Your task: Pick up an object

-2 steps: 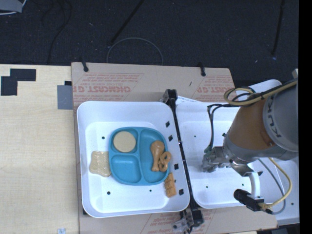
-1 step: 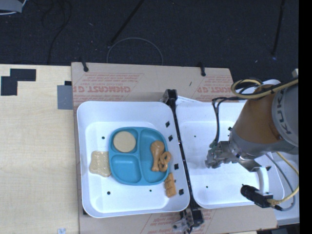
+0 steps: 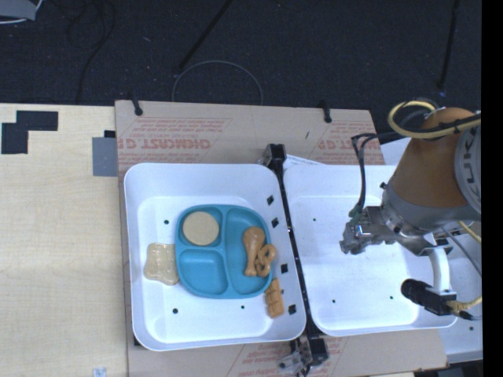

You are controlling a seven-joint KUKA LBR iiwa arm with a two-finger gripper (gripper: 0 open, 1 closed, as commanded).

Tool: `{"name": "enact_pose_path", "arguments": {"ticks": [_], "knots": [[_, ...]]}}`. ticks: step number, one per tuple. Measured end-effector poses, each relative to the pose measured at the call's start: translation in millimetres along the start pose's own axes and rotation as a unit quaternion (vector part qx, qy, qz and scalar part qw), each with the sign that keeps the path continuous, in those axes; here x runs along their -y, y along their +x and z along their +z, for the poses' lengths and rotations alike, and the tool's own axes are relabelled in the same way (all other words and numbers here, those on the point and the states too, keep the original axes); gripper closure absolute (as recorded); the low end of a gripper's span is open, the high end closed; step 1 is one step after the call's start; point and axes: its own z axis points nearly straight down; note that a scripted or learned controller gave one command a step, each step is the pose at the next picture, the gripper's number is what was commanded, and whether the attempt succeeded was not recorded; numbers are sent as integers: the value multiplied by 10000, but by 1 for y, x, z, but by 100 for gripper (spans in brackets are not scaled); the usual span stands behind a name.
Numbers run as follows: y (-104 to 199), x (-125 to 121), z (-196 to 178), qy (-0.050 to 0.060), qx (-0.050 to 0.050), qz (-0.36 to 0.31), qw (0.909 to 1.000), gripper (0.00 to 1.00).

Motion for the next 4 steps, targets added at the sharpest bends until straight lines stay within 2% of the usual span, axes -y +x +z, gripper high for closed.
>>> {"name": "enact_pose_path", "arguments": {"ticks": [1, 2, 3, 4], "knots": [[5, -4, -44, 9, -1, -2, 10000, 100], [48, 1, -37, 33, -8, -7, 10000, 100], [96, -7, -35, 30, -6, -13, 10000, 100], [141, 0, -27, 37, -4, -8, 10000, 100]]}}
